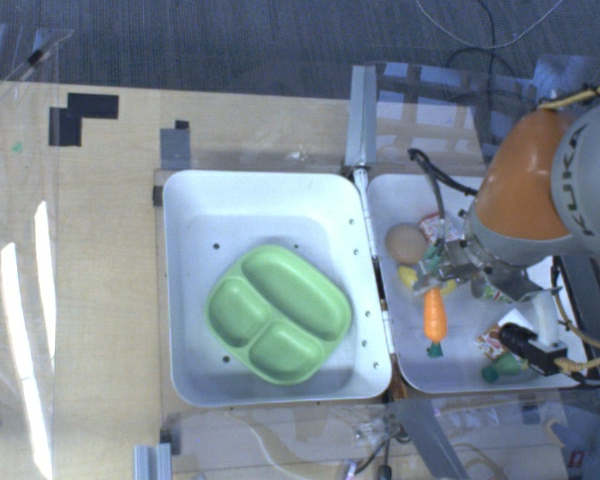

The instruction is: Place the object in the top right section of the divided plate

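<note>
- gripper low in the right bin, under the grey arm with its orange band; no telling whether parted or closed.
- just below the gripper: orange carrot, lying lengthwise, green end away from the tool; contact unclear.
- up and left of the gripper, near: tan rounded object.
- just left of the gripper: small yellow piece.
- well left of the gripper, in the left bin: green divided plate, tilted, three sections.
- down and right of the tool: small green item.
</note>
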`<state>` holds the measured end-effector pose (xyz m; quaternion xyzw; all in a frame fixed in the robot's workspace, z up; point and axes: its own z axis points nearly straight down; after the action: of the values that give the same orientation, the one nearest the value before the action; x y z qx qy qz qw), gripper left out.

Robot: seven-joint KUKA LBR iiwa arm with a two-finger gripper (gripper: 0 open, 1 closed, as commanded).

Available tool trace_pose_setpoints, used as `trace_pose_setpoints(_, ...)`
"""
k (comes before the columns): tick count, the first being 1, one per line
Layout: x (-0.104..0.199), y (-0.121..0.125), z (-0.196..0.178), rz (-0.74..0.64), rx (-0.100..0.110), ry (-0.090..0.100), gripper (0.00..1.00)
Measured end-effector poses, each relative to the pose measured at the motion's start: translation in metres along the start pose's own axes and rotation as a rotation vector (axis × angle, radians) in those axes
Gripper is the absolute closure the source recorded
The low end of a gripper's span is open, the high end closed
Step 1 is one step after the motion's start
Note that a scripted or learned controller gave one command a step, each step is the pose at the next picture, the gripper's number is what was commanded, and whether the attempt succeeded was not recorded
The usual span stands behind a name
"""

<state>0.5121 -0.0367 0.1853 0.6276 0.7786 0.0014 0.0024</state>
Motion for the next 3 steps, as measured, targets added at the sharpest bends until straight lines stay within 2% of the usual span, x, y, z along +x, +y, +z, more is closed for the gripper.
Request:
trace_pose_setpoints(1,0.072,0.022,0.000,0.036,0.000,0.002,1.00)
trace_pose_setpoints(2,0.087,-0.007,0.001,0.032,0.003,0.002,1.00)
trace_pose_setpoints(3,0.037,-0.016,-0.018,0.236,0.000,0.000,1.00)
